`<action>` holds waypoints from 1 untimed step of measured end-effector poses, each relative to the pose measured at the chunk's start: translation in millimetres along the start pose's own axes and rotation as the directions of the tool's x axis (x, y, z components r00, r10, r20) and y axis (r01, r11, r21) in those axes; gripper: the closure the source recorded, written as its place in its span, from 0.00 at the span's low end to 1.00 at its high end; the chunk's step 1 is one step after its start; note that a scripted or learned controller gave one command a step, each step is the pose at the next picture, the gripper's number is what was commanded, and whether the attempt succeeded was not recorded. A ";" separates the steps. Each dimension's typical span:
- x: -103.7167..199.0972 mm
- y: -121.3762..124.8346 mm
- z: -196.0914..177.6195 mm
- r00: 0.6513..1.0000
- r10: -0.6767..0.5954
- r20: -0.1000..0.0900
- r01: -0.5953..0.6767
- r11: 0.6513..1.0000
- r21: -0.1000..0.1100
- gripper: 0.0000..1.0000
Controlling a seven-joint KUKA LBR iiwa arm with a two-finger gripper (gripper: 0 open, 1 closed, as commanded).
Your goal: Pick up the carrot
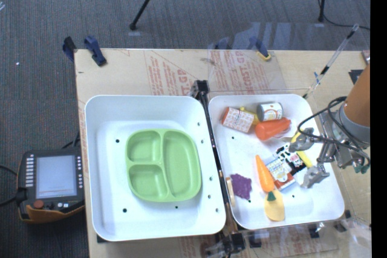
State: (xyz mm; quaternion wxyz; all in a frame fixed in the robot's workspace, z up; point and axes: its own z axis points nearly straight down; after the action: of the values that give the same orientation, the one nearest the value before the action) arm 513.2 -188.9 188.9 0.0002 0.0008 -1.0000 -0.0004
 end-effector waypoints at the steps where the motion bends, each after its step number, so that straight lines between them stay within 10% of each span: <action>1: 36.7 64.1 86.0 0.989 -0.150 -0.007 0.150 0.989 -0.006 0.00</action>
State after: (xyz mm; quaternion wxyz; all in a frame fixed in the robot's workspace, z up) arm 476.4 -124.8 102.9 0.0041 0.0760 -0.9971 -0.0032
